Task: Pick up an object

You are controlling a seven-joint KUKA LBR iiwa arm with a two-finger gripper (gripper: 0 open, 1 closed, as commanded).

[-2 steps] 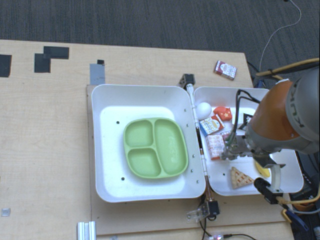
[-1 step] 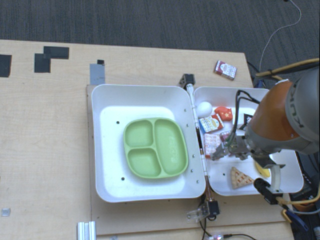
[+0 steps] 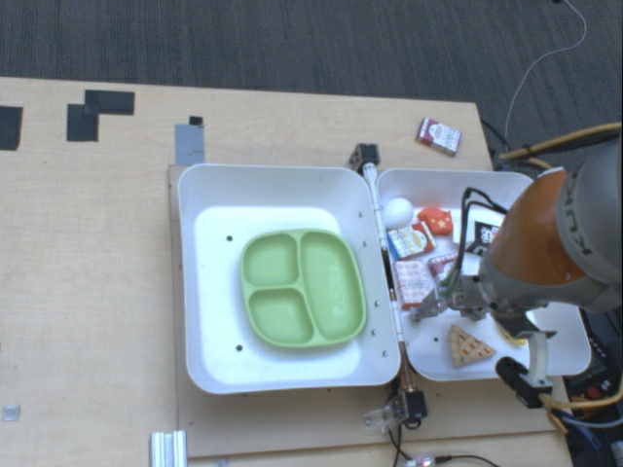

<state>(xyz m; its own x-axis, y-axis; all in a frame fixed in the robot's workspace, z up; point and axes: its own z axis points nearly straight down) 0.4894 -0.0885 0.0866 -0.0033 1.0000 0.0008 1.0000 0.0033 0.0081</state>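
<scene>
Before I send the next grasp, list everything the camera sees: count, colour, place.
Bins: 2, white, side by side on the bench.
Divided plate: 1, light green, three compartments, middle of the left bin.
Ball: 1, white, right bin, top left corner.
Red packet: 1, red and white, right bin, beside the ball.
Flat packets: a few overlapping, pink, white and blue, right bin along its left wall; exact count unclear.
Toy pizza slice: 1, tan, right bin, near edge.
Small box: 1, red and white, on the bench above the right bin.
Tape patches: several, black, bench far left.
Arm: 1, grey with orange band, over the right bin.
Gripper: 1, dark, above the flat packets.
</scene>
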